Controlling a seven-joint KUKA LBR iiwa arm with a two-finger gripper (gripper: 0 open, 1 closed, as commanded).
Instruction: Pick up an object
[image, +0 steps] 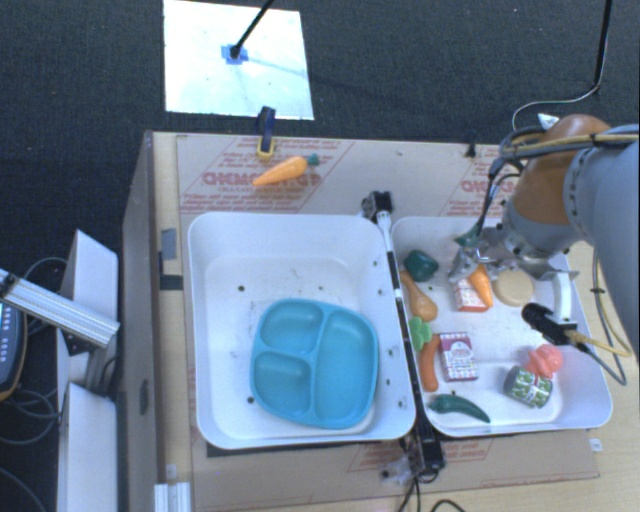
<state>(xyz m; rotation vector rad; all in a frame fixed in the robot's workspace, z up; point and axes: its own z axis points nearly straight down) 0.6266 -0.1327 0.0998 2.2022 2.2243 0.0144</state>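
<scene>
My gripper (468, 265) hangs low over the back of the right bin (590, 405), under the grey arm with its orange band (560, 165). Directly beneath it lie a short orange carrot piece (483, 286) and a small red-and-white packet (466, 297). The gripper touches or nearly touches them, and I cannot see whether it grips either. A dark green vegetable (421, 265) lies just to its left. Further forward are a red box (458, 357), a tin can (527, 387), a pink-red toy (546, 359) and a green chilli (458, 406).
The left bin (225, 260) holds a blue divided plate (314, 362). Along the right bin's left wall lie a yellow-orange squash (418, 298), a small green piece (418, 332) and a carrot (428, 366). A beige disc (513, 289) sits right of the gripper. Another carrot (283, 170) lies on the bench behind the bins.
</scene>
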